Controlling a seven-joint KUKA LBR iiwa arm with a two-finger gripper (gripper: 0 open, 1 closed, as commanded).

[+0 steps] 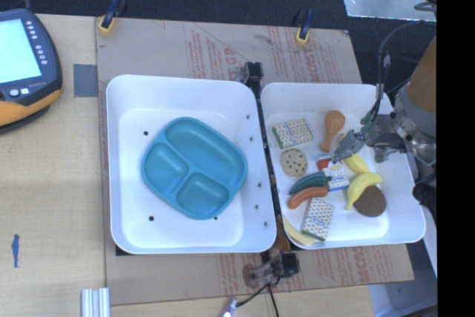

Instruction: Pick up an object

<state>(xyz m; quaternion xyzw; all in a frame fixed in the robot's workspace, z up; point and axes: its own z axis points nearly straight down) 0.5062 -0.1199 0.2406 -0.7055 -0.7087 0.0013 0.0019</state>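
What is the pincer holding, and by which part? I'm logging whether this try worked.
Cannot be told: the pincer sits low over the toy food in the right bin, and nothing shows between its tips.

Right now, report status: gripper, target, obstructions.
Gripper low over right bin, holding nothing visible. Toy foods crowded beneath: banana, cookie, drumstick. Blue plate in left bin.

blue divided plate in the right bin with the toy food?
No, the blue divided plate lies alone in the left bin; the toy food sits in the right bin.
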